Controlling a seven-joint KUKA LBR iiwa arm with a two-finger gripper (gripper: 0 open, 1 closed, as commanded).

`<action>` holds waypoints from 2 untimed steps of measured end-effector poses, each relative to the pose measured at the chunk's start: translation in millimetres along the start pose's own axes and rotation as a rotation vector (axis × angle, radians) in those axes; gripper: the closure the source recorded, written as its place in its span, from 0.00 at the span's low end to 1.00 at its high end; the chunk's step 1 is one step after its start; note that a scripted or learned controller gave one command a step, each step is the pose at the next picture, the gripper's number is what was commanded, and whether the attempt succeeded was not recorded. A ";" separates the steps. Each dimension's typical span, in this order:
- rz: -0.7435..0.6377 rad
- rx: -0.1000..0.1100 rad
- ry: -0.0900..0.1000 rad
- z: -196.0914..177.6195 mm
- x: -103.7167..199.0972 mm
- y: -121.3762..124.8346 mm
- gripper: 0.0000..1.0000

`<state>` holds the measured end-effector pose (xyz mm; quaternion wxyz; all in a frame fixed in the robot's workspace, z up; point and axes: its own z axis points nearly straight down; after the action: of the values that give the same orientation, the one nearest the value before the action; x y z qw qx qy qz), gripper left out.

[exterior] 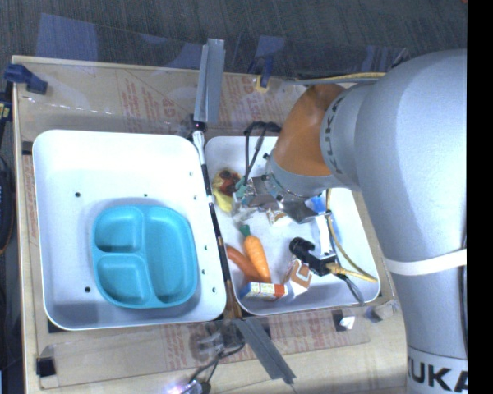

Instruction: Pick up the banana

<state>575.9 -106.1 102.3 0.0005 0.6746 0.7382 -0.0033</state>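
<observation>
Banana [223,198]: a small yellow piece in the right bin [366,289], at about 10 o'clock in it. It lies close against the wall shared with the left bin [56,148].
Gripper [249,194]: low over the right bin, just beside the banana at its 3 o'clock. Open or closed cannot be told, because the wrist and cabling crowd that spot. Nothing is visibly held.
Likely handling: probably light and smooth-skinned. As a toy it would be stiff; as real fruit it would give and bruise. The curved, rounded body may roll or slip out of a narrow pinch.
Where to grip: judged best across the thick middle, square to its long axis. The wall at its 9 o'clock leaves little room on that side, so a steep descent looks safer than a slanted one.
Neighbours: a carrot [256,258] lies at 5 o'clock of the banana, apart from it. Small cartons [264,290] sit along the bin's 6 o'clock edge.
Left bin: holds a blue divided plate [145,254], well apart from the work.
Hard to make out: the banana's full length and which way it points. A dark object sits at its 12 o'clock, and the arm hides the right bin from 12 to 3 o'clock.
</observation>
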 end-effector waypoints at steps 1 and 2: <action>0.000 0.000 -0.002 -0.2 -0.7 -0.1 0.00; -0.004 0.003 -0.001 -9.4 -0.1 -0.3 1.00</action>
<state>575.7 -106.2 111.7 0.0000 0.6732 0.7395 -0.0047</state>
